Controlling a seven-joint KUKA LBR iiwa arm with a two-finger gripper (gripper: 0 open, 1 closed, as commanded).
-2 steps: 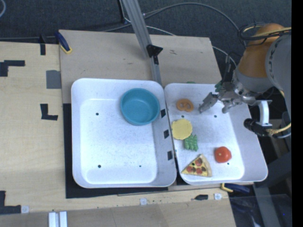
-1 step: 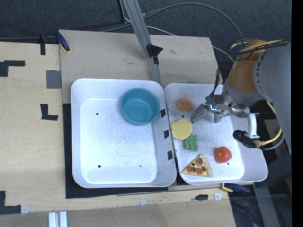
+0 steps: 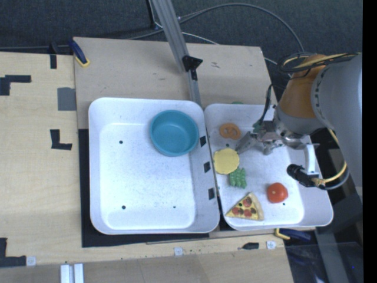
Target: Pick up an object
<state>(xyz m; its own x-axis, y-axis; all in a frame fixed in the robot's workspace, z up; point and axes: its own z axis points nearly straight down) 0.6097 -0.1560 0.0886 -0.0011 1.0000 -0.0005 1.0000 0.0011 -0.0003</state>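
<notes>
You have nothing picked up yet: every toy lies loose on a bin floor, and the whole grasp is left to do.

Nearest you in the right bin (image 3: 318,217) lies the pizza slice (image 3: 245,208), with the red tomato (image 3: 277,192) just beside it to the right. Behind them sits the green piece (image 3: 238,177), touching the yellow disc (image 3: 226,161) above it. Farther back is the orange round piece (image 3: 230,131).

The gripper (image 3: 250,142) hangs over that bin between the orange piece and the yellow disc, close to both. Its jaws look spread apart, with nothing between them. Either toy looks like the likeliest target, though you cannot tell which.

The left bin (image 3: 118,211) holds one thing, a blue bowl (image 3: 174,132) upright in its far right corner, well apart from the arm.
</notes>
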